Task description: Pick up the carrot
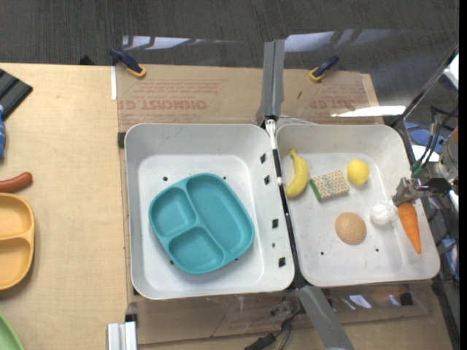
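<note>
Carrot [411, 227] is lying along the right wall of the right bin [350, 272], top end just beside a white ball [380, 213]. My gripper [410, 192] sits at that top end, so I'm mid-grab I think. Can't tell the finger state, too small. Next: 1 firm pinch, then lift.

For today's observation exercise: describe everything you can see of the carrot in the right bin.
The carrot is orange, smooth and tapered, and looks like a plastic toy. It lies along the right bin's right wall, thick end up by the gripper, tip pointing toward the bin's near right corner. A small white object sits just left of its thick end, close or touching.
</note>
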You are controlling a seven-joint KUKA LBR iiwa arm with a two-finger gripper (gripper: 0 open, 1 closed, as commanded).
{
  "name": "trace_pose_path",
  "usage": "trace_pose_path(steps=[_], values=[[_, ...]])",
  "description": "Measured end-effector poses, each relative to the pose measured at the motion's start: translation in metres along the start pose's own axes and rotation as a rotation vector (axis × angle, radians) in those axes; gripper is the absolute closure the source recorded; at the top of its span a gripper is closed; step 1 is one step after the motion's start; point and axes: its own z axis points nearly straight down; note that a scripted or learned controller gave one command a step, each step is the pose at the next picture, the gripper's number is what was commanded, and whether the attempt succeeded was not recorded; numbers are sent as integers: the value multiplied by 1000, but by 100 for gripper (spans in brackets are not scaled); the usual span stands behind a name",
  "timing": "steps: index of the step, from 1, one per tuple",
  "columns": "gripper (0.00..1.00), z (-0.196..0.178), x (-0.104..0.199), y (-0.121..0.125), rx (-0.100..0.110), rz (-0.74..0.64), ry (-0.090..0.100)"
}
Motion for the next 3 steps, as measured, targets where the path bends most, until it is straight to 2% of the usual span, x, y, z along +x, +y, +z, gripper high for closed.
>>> trace_pose_path(steps=[1,2,3], values=[[0,93,72,-22,-27,46,-7],[100,86,72,-21,-26,48,-7],[100,-20,133,-14,-4,32,-3]])
